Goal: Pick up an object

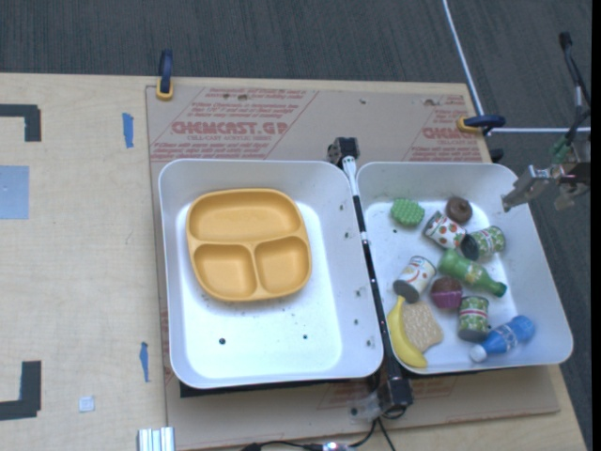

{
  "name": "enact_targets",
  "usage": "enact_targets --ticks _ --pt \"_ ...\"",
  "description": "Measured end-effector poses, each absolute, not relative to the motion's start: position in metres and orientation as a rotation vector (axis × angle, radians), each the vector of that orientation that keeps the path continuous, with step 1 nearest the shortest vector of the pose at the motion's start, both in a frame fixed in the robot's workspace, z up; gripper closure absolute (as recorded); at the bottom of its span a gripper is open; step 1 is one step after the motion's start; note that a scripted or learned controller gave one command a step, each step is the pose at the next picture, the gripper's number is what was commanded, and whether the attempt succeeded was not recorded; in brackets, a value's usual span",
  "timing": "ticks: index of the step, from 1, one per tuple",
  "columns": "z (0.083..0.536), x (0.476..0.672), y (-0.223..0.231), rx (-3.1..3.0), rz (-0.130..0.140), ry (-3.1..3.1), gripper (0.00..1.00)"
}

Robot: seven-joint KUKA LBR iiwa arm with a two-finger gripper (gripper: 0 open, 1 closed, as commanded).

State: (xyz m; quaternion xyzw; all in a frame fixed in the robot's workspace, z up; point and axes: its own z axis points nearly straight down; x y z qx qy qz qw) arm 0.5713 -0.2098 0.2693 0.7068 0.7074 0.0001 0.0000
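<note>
Sitting at the right edge of the frame, the gripper (549, 181) is too small to show how it is set. Nearest it, in the right bin (549, 280), lies a green bottle (471, 274): probably light, hard, slippery; grasp its middle.

Left bin (178, 280): divided tray (249, 242) inside, toward the back.
Right bin (545, 289): bottle (472, 273), banana (406, 336), cans (414, 276) clustered together.
</note>
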Motion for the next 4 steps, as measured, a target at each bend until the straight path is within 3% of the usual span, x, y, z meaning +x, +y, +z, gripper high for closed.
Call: enact_targets --ticks 1,2,3,4 --pt "0.129 0.601 -0.19 2.212 0.008 2.218 0.0" --pt "0.103 0.586 -0.174 2.22 0.001 2.22 0.0" --pt "0.087 0.548 -0.117 2.218 0.006 2.221 0.0" --pt "0.099 0.551 -0.119 2.214 0.011 2.212 1.0"
